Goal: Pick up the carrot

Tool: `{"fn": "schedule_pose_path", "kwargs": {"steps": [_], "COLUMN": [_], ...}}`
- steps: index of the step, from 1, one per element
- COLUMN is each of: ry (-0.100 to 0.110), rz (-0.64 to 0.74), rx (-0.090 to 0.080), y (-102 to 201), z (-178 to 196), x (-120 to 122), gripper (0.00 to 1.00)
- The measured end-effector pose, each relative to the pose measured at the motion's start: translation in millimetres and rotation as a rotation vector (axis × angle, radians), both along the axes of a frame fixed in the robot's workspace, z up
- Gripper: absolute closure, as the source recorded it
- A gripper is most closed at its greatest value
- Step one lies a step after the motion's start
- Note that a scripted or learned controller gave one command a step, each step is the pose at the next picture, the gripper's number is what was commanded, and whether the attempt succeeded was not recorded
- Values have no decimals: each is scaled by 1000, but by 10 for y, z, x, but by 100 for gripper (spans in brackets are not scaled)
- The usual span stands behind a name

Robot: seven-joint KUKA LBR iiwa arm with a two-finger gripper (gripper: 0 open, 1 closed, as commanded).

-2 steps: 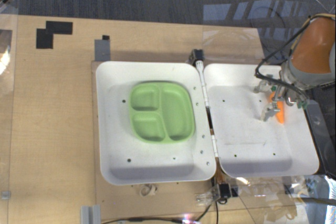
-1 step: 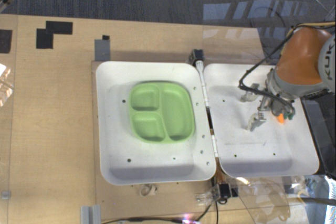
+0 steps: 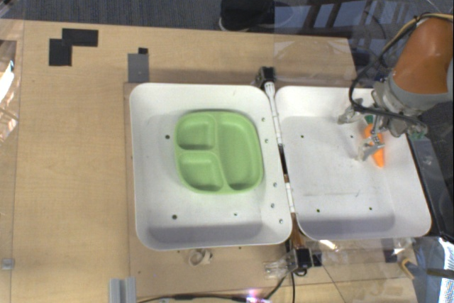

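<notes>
Carrot (image 3: pixel 377 152) near right bin's (image 3: pixel 333 220) far-right rim — fingers (image 3: pixel 369 147) astride it.

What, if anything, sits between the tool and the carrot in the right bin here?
Nothing visible does. The tool is already down at the carrot, near the right bin's far right side, with orange showing right at its tips. Whether it actually grips the carrot can't be told.

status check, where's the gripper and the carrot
Gripper low in right bin, at the carrot. Carrot looks between the fingers, near the bin's right side. Nothing else close by.
</notes>
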State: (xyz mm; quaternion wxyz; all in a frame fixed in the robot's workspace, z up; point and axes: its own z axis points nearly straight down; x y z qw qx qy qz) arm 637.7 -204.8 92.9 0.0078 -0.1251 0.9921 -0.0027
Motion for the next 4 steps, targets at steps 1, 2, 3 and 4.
{"fn": "schedule_pose_path", "kwargs": {"steps": [1, 2, 3, 4], "ry": [-15, -14, 1, -1], "rz": [2, 1, -30, -231], "rx": [-3, -2, 3, 5], "y": [8, 10, 15, 4], "z": [151, 143, -40, -32], "x": [45, 41, -337, -711], "gripper": [100, 0, 0, 0]}}
